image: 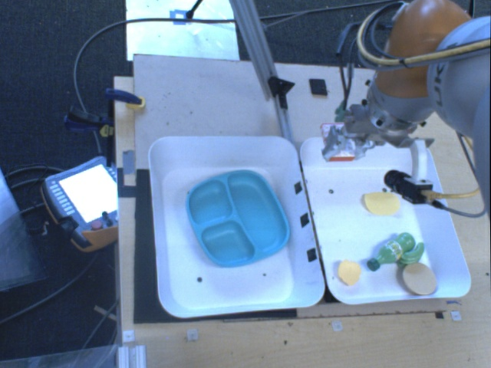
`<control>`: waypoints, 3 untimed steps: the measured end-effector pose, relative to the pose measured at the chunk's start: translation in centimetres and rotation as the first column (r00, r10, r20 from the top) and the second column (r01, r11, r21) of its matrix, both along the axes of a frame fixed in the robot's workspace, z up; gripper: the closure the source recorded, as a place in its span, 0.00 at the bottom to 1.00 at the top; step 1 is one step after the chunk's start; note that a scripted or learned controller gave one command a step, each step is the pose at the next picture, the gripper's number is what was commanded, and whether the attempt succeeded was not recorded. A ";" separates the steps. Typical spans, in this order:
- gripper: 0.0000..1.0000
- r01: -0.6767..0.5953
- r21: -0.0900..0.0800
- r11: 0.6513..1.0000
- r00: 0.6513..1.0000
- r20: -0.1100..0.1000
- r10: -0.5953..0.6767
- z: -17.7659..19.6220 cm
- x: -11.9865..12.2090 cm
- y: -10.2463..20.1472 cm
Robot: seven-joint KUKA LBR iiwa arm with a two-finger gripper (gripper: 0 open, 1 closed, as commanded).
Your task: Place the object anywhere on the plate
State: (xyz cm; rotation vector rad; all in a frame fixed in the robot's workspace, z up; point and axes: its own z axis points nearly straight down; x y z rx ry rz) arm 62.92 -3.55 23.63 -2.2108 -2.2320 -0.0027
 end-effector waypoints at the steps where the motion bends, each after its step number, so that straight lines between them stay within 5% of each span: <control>1: 1.00 0.000 0.000 1.000 1.000 -0.001 0.000 -1.2 -0.7 5.4; 3: 1.00 -0.001 0.001 1.000 1.000 0.000 0.001 -0.7 -2.6 16.7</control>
